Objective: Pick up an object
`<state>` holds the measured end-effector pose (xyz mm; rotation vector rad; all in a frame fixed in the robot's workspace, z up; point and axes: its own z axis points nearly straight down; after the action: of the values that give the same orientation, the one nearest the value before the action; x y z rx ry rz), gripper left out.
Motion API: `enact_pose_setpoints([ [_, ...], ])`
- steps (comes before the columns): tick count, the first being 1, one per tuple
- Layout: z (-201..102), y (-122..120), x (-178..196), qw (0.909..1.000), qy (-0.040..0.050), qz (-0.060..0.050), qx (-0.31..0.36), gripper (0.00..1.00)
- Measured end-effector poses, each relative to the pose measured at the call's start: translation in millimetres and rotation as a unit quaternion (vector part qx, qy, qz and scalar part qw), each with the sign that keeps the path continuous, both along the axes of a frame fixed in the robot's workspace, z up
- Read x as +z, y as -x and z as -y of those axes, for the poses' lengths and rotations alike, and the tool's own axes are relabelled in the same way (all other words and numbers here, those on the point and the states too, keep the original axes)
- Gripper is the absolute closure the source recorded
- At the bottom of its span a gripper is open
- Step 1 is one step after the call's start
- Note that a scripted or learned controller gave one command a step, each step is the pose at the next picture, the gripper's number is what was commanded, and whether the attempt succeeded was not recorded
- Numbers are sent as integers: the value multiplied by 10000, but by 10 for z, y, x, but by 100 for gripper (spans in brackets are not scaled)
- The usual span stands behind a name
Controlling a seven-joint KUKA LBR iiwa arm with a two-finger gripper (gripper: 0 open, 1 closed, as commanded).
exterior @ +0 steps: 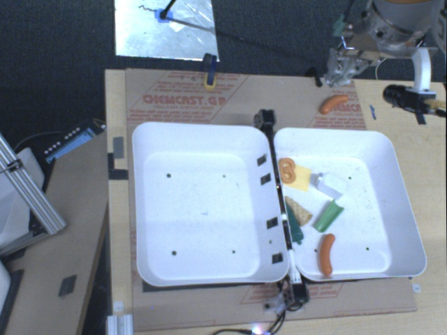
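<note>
- at the far right of the desk (174, 93), beyond both bins, we see the arm's grey wrist with its orange band, the jaws (340, 72) hanging over the cardboard sheet (230, 96); we cannot tell whether they are parted or closed.
- we see nothing between them; an orange sausage (334, 103) lies on the cardboard just below and beside them, outside the bins.
- the right bin (391, 187), a shallow white plastic tray with rounded corners, carries the things we might pick: an orange ring (286, 168) touching a flat yellow square (300, 179), a pale grey block (327, 185), a green cylinder (327, 216) lying tilted, a tan wedge (298, 210), a dark teal piece (297, 232) against the left wall, and a second orange sausage (326, 254) near the front.
- the left bin (202, 208) is the same smooth white shape, its floor marked by small dark dots.
- a black hinged strip (274, 194) runs between the two bins.
- a shiny foil sheet (164, 19) lies on the dark carpet behind the desk.
</note>
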<state>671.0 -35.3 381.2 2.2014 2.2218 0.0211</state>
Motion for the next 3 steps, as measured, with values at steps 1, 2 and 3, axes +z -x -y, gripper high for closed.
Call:
enact_pose_setpoints([
  [1,48,337,1657,10000,7,15,-18,100],
  [2,-499,740,-117,9998,-13,-179,-2,100],
  [3,-1399,862,-1255,9999,-14,-158,13,100],
])
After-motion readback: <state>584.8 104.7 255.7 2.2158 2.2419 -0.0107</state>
